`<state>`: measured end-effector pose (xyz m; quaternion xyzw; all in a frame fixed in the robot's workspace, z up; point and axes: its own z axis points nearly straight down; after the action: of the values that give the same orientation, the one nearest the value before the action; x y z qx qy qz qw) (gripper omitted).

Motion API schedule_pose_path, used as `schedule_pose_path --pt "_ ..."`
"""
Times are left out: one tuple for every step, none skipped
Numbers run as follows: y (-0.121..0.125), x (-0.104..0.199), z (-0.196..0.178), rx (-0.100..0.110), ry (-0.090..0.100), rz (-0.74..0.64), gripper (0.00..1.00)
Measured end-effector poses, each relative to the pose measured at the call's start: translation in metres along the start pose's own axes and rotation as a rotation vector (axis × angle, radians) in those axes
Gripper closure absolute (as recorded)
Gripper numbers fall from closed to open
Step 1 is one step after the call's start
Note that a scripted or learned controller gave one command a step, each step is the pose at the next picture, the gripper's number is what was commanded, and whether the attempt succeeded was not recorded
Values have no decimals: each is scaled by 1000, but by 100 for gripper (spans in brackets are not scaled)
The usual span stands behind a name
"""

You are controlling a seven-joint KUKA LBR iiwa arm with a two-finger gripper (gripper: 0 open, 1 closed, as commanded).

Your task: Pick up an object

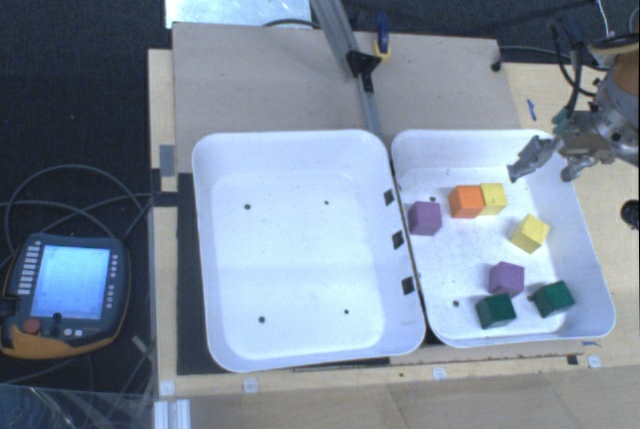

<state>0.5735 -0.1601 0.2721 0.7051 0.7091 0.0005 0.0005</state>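
A: Start at the near edge. What lies closest to us in the right bin [590, 247]?

B: Two dark green cubes — one [495, 310] and its twin [552, 298] — well below the fingers [552, 162] and apart from them. Just past these sits a purple cube [506, 277], then a yellow cube [530, 233] standing tilted, as if it had tumbled there.

A: And nearer the fingers?

B: An orange cube [466, 201] touching a second yellow cube [493, 197], down and to the left of the fingers. Another purple cube [425, 217] rests farther left, by the bin's dividing wall. The left bin [215, 217] is beyond all of it.

A: The fingers themselves?

B: Spread apart, nothing between them, hanging over the bin's far right rim — I'd judge that puts them above the blocks, ready to descend. No object is picked; the orange-and-yellow pair looks nearest, though their touching could hinder a clean grip.

A: The tabletop [280, 77] behind?

B: Brown board, with a metal pole [335, 2] clamped to it.
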Motion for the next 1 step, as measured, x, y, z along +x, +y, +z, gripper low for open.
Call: schedule_pose_path --pt "0 0 0 0 0 0 0"
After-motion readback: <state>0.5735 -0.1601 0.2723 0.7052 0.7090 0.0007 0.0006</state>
